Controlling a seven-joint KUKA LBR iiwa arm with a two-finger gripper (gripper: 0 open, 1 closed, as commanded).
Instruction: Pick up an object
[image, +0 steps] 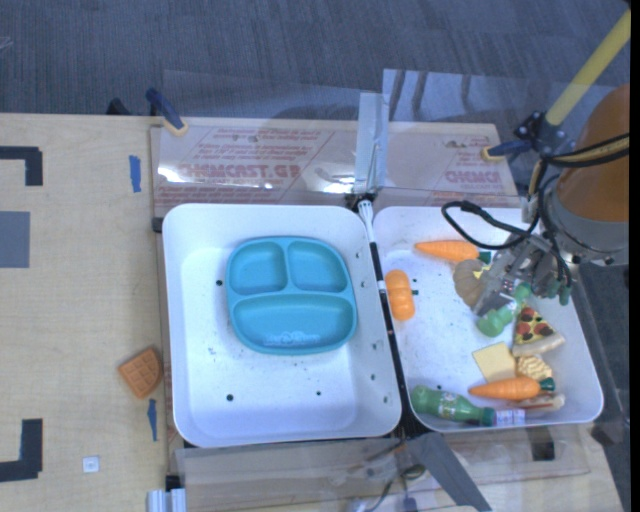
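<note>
End effector (500, 296) hangs low in right bin (430, 340), directly over small green toy (494, 322); grip state hidden, cannot tell. Pizza slice (532, 327) just beside it, carrot (447, 250) up-left, long axis crosswise. Open floor lies left toward orange piece (400, 296). Bin wall close on the right.

Plainly a robotics lab: plywood surface (70, 300) marked with black tape squares (22, 165), two white bins (190, 400) clamped side by side, clear plastic sheeting (260, 165) behind, toy food (520, 385) piled for a cabled grey arm (590, 200).
</note>
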